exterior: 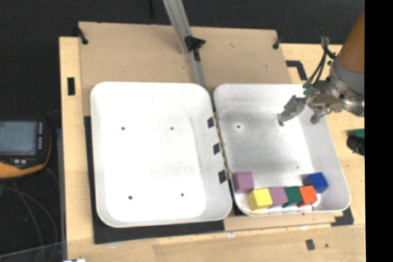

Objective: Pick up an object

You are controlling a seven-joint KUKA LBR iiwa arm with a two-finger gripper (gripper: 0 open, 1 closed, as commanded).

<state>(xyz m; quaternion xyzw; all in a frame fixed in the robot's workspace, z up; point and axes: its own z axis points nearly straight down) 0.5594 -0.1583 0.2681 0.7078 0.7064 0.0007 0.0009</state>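
Blocks crowd the near edge of the right bin point(319, 150): a purple block point(243, 180), a yellow block point(260, 198), another purple block point(277, 195), then green point(293, 194), orange point(307, 194) and blue point(316, 181) ones, touching in a row, probably because they have slid against the near wall. The gripper point(299, 111) hangs over the far right part of that bin, well apart from them, its jaws spread with nothing between. The left bin point(101, 132) shows bare white floor.

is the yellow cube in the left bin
No, the yellow cube sits in the right bin, along its near edge with the other cubes.
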